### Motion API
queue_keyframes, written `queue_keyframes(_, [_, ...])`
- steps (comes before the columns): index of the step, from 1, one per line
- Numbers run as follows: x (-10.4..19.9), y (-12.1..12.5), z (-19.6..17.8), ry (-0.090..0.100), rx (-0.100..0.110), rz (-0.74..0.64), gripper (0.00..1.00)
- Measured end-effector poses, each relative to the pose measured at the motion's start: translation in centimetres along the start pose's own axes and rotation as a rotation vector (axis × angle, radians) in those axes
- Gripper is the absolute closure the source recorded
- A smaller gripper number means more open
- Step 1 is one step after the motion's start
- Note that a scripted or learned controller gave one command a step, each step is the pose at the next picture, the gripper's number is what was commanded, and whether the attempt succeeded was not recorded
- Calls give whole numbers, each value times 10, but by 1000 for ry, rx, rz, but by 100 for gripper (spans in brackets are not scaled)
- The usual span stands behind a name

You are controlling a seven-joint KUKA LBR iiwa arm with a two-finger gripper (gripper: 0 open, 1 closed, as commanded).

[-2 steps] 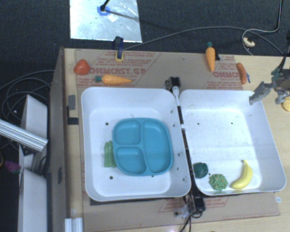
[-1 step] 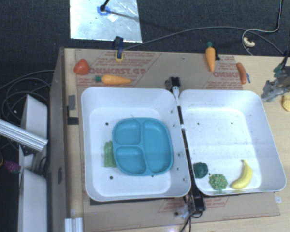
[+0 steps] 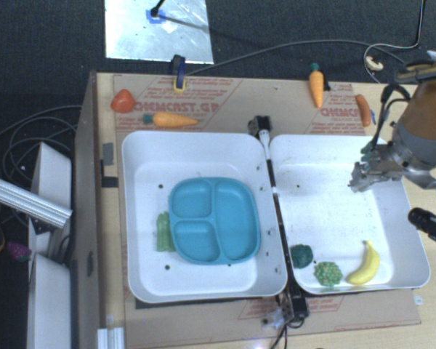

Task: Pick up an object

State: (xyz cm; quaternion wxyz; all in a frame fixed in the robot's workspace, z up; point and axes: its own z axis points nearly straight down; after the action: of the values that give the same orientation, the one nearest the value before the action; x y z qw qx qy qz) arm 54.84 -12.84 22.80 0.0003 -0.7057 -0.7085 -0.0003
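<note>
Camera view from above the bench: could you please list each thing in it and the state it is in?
Blue divided plate: flat in the left bin.
Green piece: at the plate's left edge.
Banana: lying in the right bin, near corner.
Light green broccoli: beside the banana.
Dark green item: by the divider.
Pincer: above the right bin, holding nothing visible.
</note>
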Motion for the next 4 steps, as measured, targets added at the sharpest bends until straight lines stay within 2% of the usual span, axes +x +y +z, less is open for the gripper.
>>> queue_keyframes(1, [60,-24,-3,0,-1,1,100])
queue_keyframes(2, [59,-24,-4,-1,-1,1,0])
queue_keyframes(3, [41,7,99,-1,2,3,0])
queue_keyframes(4, [8,104,95,-2,-4,0,0])
